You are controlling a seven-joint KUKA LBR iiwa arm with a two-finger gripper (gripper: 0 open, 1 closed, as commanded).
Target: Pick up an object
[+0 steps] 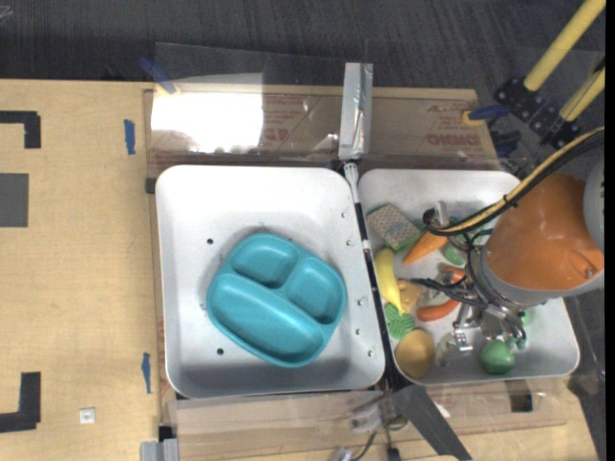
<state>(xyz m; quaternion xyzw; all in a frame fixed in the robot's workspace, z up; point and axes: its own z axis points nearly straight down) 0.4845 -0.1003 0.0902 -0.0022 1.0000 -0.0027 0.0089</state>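
The right bin (548, 358) holds a heap of small toy foods: a yellow banana (386, 275), an orange carrot (424, 248), a grey-green sponge-like block (391, 224), a tan round piece (415, 351), a green round piece (498, 355) and a red piece (437, 309). My gripper (478, 329) hangs low over the bin's right half, under the orange wrist band (548, 238). It is just left of the green piece and right of the tan one. Its tips are lost among metal parts and cables.
The left bin (183, 209) bears a teal divided plate (279, 298). A metal divider (355, 113) and clear sheet stand behind the bins. Cardboard bench lies to the left. Yellow rods (572, 32) cross the top right corner.
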